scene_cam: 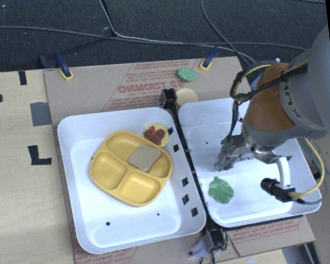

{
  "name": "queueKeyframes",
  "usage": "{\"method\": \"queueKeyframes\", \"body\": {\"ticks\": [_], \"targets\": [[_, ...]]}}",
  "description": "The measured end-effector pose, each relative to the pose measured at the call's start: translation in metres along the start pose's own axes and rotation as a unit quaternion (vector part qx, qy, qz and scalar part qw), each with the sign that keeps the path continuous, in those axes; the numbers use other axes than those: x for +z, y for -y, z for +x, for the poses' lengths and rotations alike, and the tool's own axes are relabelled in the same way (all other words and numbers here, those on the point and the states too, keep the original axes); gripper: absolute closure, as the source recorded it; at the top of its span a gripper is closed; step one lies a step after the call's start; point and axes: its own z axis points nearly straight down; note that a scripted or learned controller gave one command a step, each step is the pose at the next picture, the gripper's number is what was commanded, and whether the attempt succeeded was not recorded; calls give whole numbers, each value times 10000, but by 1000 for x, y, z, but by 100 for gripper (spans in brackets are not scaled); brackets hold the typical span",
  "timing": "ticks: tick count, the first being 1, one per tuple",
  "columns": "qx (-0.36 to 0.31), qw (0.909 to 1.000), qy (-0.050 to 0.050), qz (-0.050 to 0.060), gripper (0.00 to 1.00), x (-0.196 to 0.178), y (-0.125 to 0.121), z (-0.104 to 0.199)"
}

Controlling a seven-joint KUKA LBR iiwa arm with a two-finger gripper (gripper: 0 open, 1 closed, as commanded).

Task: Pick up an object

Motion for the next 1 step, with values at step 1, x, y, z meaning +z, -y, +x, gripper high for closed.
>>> {"method": "queueKeyframes", "body": {"ticks": [1], "targets": [[-1, 10000, -10, -5, 100, -63, -3, 3]]}}
